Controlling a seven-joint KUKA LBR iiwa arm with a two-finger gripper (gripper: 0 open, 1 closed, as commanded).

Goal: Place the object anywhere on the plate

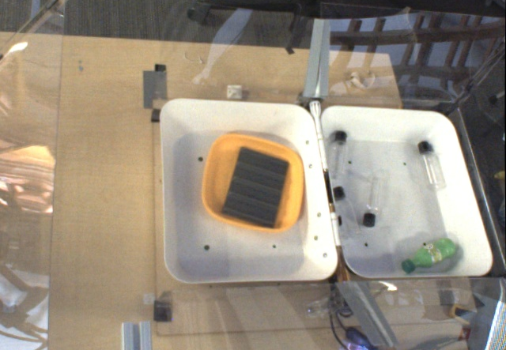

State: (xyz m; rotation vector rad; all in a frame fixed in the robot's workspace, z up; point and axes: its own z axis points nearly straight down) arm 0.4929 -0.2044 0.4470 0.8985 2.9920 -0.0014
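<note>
Camera view: wooden bench point(95, 198) with 2 shallow white bins side by side, centre to right of frame.

Left bin point(170, 214) holds an orange plate point(212, 182), rounded-square, sitting roughly mid-bin. Dark grey ribbed block point(254, 186) lies flat on the plate, inside its rim, tilted slightly clockwise, covering most of the plate's centre. Orange rim shows on all 4 sides of the block.

Right bin point(468, 182) holds several small items, well apart from the plate:
- green bottle point(431, 255) lying on its side in the bin's lower right corner, cap end pointing left
- clear vial point(338, 152) with black cap, upper left of the bin, near the wall shared with the left bin
- second clear vial point(432, 168) with black cap, upper right of the bin
- third clear vial point(371, 198) near the bin's middle, black cap at its lower end
- 1 more black cap point(338, 192) by the bin's left wall; too small to tell if a vial is attached

Outside the bins: small white cube point(234, 92) on the bench just above the left bin, black bracket point(156, 89) at that bin's upper left corner, grey metal post point(318, 56) running up from the gap between the 2 bins. Clear panel glare over the left of frame. Black chair base point(261, 5) on carpet at top.
</note>
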